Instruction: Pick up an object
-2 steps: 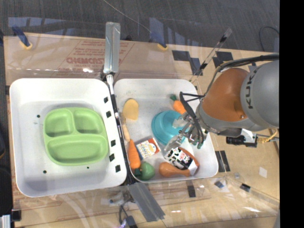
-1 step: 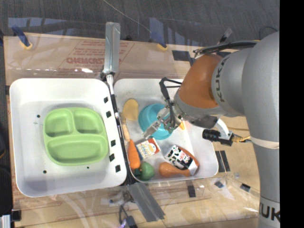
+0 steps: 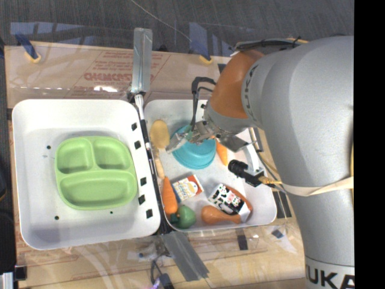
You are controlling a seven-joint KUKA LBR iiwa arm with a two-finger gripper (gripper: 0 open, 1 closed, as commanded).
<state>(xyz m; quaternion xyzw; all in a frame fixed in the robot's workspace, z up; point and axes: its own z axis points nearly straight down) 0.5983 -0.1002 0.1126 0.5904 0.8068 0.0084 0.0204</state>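
Observation:
My gripper [image 3: 187, 138] hangs low in the right bin [image 3: 261, 212], right over the top rim of a blue cup [image 3: 197, 155]. A pale yellow piece [image 3: 159, 133] lies just left of it by the bin's left wall. Toward the front lie an orange carrot [image 3: 169, 197], a small printed carton [image 3: 187, 187], a black-and-white cow-patterned item [image 3: 228, 199], a green fruit [image 3: 186, 217] and an orange-brown piece [image 3: 216, 215]. Another orange piece [image 3: 222, 154] peeks out right of the cup. The arm hides the bin's back right part.
The left bin [image 3: 30, 131] holds a green divided plate [image 3: 94, 172]. A grey divider bar [image 3: 142, 65] runs between the bins at the back. The arm's grey body [image 3: 307, 131] covers the right side of the bench.

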